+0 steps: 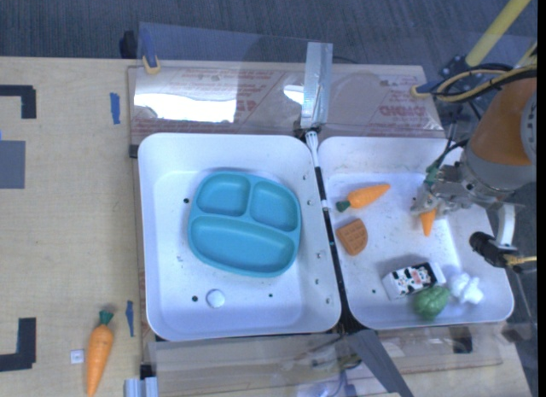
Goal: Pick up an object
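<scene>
My gripper hangs over the right bin, near its upper right part. A small orange carrot piece sits right at the gripper's lower end, its top hidden by the gripper. Whether it is held or lies on the bin floor, I cannot tell. Left of it lies a larger carrot with a green stem. A brown cookie-like piece lies below that carrot. Near the bin's front lie a black-and-white block, a green broccoli and a small white item.
The left bin holds a blue divided plate and a small white disc. Another carrot lies on the wooden bench at the lower left. A clear panel stands behind both bins. Cables and a yellow pole are at the upper right.
</scene>
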Available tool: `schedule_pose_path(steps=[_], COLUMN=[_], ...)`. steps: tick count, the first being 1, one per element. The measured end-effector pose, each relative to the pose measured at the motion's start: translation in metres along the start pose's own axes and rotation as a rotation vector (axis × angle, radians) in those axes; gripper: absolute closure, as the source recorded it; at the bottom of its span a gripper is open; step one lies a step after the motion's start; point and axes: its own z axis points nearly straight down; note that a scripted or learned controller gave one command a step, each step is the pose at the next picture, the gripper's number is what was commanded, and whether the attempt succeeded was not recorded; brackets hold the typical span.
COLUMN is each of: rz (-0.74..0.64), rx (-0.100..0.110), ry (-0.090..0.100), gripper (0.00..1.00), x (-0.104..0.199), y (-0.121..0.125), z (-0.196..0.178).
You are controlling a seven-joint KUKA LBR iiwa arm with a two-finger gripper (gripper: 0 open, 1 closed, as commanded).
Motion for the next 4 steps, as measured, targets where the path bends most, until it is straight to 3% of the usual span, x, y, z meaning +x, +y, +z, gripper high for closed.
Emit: schedule_pose_path(steps=[1, 2, 3, 4], rz=[0.062, 0.216, 0.25, 0.055], rx=[0.001, 0.005, 0.01, 0.013], ry=[0.001, -0.002, -0.001, 0.0], gripper=[1.0, 1.0, 1.0, 1.0], x=[0.059, 0.062, 0.117, 0.145], y=[0.0, 0.0, 0.029, 0.013], z=[-0.11, -0.159, -0.16, -0.133])
